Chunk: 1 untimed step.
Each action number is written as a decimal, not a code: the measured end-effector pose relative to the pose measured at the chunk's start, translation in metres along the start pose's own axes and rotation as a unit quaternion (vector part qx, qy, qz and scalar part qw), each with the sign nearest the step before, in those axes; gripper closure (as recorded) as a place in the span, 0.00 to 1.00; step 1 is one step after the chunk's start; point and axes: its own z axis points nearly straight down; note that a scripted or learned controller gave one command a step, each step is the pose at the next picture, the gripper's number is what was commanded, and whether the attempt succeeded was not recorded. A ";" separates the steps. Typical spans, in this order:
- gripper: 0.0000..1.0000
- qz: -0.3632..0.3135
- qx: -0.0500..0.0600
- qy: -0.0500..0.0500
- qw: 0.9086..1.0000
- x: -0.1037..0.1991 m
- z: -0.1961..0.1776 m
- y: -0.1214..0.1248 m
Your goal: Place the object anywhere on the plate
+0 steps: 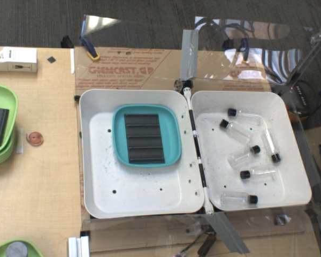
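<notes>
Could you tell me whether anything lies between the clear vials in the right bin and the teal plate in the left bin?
Only the two bins' adjoining rims run between the vials and the plate. A vial would have to be lifted over them. The plate carries a dark ribbed insert, and nothing else lies on it.

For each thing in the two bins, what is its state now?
teal plate: lying flat in the left bin, with a dark ribbed insert and nothing else on it
clear vials: six, black caps on, lying on their sides, scattered in the right bin
left bin: holds the plate
right bin: holds the vials
</notes>
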 end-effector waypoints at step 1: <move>0.00 0.095 0.000 0.000 0.995 -0.003 0.000 0.001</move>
